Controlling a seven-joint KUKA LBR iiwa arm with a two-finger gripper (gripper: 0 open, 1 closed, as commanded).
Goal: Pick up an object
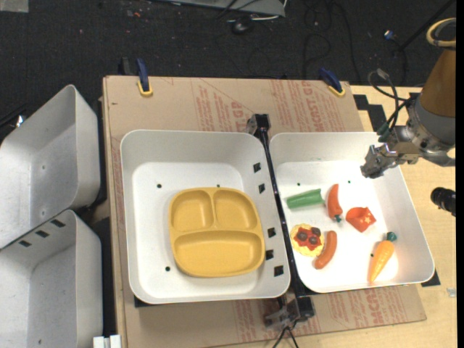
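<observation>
- Six toys in right bin [406, 194]: green pepper [304, 199], red chili [334, 201], red pepper [361, 218], pizza [307, 238], sausage [326, 249], carrot [380, 259].
- Tool [375, 161] hovers over bin's upper right, apart from all; open or closed, can't tell.
- Risk: chili & red pepper sit near together, so a descent could nudge both; round shapes prob slip.
- Left bin [138, 194] holds yellow tray [216, 231]; cardboard on counter [210, 104], cables on dark floor [72, 42].

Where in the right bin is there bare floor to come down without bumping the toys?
In the right bin, bare floor lies along the far wall, behind the green piece, under the gripper. Crowded: the sausage, pizza and carrot near the front.
</observation>
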